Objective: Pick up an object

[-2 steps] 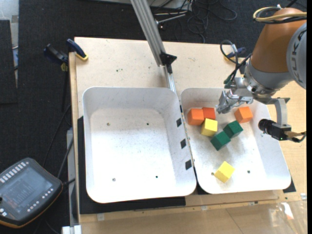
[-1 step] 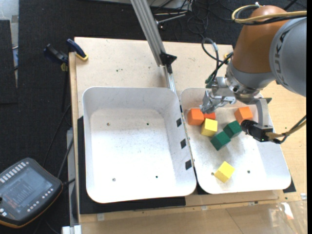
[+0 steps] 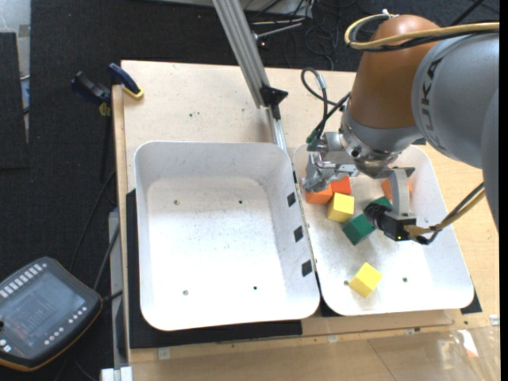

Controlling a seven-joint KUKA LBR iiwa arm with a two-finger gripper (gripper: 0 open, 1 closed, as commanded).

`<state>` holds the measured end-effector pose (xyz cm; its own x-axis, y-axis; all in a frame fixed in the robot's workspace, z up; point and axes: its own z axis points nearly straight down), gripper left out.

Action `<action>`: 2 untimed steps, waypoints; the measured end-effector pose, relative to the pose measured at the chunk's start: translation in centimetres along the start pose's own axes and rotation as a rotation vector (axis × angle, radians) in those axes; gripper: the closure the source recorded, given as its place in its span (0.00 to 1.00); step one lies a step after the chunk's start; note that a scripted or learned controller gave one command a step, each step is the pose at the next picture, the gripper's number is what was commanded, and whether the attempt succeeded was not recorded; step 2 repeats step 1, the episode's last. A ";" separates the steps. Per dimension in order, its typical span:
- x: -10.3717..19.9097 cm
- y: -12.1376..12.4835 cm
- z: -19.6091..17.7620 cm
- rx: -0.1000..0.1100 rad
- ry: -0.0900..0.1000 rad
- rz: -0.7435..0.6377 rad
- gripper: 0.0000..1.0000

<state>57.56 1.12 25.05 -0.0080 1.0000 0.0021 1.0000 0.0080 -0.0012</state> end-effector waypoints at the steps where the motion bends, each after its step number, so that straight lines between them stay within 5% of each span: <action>1: 5.7 0.2 1.5 0.002 0.000 0.000 1.00; 2: 5.7 0.2 1.5 0.002 0.000 0.000 1.00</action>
